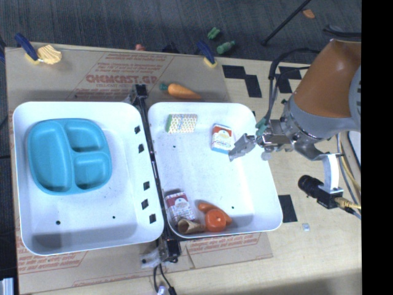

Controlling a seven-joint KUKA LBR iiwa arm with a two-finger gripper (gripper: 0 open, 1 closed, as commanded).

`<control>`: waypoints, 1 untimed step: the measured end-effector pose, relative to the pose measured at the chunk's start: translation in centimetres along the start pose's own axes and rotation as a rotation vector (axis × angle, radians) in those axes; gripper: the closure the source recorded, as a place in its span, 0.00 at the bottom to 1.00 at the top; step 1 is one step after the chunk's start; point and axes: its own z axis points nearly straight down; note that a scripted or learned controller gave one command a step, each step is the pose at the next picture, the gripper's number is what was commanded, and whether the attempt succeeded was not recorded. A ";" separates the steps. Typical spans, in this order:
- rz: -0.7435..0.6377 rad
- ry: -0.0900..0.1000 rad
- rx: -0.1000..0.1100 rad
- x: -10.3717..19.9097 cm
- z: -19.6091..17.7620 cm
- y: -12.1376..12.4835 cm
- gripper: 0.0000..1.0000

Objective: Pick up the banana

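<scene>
- Brown printed cardboard covers the pale desk (319,251), with dark carpet beyond it.
- Two shallow white plastic bins sit on the cardboard, touching; the right bin (261,192) is the landmark below.
- The left white bin (37,241), beside it, holds a blue divided plastic tray (69,154).
- A pale yellow rounded lump (50,55), the only banana-coloured thing, lies well beyond the right bin's far-left corner, out on the cardboard against a blue clamp (26,45); too small to make out for sure.
- The grey gripper (244,146) hangs above the right bin's right rim, near a small red-and-white carton (221,136); nothing shows in it, and I cannot tell whether the jaws are wide or narrow.
- At the right bin's near wall sit a round orange-red fruit (215,219), a red packet (178,204) and a brown object (189,227), hard to identify.
- The grey-and-orange arm (328,85) is cut off at the right.
</scene>
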 end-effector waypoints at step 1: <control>-0.017 0.000 0.002 4.6 8.8 1.5 0.00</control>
